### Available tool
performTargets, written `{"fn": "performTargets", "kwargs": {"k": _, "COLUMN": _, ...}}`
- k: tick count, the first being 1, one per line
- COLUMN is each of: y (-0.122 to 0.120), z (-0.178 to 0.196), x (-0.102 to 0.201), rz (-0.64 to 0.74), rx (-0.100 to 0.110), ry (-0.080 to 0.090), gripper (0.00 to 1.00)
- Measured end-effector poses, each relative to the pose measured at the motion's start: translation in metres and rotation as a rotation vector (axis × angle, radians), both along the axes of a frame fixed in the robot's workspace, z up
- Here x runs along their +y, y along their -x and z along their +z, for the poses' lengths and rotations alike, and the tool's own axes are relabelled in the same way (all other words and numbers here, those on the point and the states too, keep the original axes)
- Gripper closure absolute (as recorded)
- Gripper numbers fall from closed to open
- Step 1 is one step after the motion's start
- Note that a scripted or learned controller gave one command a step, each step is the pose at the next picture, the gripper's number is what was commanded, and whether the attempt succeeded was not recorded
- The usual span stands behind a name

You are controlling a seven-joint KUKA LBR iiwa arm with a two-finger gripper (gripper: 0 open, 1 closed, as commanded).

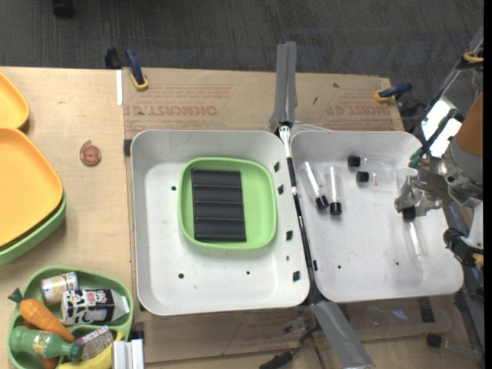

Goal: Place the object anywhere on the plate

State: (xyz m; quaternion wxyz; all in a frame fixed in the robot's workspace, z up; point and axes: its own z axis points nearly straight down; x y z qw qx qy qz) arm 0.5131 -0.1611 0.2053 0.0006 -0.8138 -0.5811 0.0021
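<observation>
Several clear plastic tubes with black caps (330,191) lie in the right white bin (369,283), where the hand (411,202), grip unreadable, hovers at picking stage; next, carry one to the green square plate (265,206).

A square green plate (227,203) with rounded corners lies flat in the left bin, bearing a black ribbed block (219,204). Clear black-capped tubes (326,189) lie at its three o'clock, in the right bin.

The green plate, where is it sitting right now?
The green plate lies in the left white bin, near its middle, with a dark ridged block resting on it.
</observation>
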Motion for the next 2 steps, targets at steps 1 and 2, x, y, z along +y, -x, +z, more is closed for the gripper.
{"fn": "performTargets", "kwargs": {"k": 1, "y": 0.0, "z": 0.0, "x": 0.0, "rz": 0.0, "rx": 0.0, "ry": 0.0, "gripper": 0.0}}
{"fn": "performTargets", "kwargs": {"k": 2, "y": 0.035, "z": 0.098, "x": -0.017, "rz": -0.2, "rx": -0.001, "ry": 0.001, "gripper": 0.0}}
